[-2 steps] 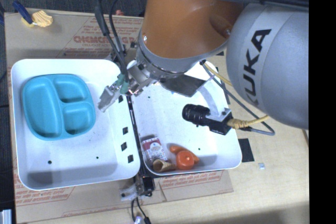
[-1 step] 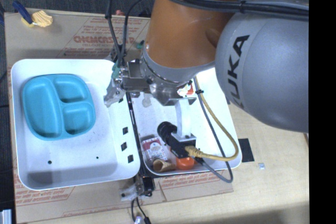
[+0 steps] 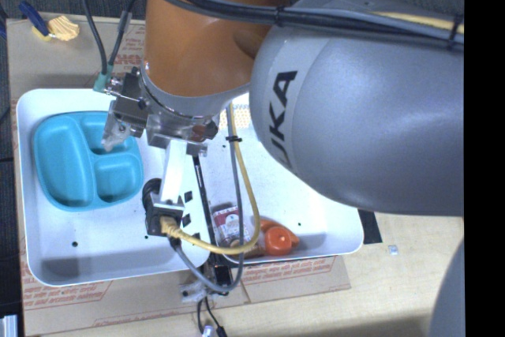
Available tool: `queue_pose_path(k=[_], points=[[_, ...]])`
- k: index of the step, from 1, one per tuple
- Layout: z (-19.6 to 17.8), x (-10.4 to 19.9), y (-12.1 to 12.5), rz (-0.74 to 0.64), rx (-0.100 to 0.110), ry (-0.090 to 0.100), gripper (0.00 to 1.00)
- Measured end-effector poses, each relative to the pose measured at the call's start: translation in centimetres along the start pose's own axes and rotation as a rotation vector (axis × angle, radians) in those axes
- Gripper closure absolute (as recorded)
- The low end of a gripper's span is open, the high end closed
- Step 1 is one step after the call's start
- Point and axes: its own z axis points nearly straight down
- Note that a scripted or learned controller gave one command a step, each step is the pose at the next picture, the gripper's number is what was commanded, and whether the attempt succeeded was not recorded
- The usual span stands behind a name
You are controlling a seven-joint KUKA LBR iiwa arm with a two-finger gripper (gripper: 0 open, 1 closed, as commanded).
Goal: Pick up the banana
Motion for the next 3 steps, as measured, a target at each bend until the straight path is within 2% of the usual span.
queue_pose_path(k=[1, 2, 3], points=[[-7.1, 2.7, 3.0, -0.43, -0.001, 0.0, 0.0], [-8.1, 2.7, 3.0, -0.44, 0.0, -0.002, 1.0], [-9.1, 2.8, 2.9, -0.449, 0.002, -0.003, 1.0]])
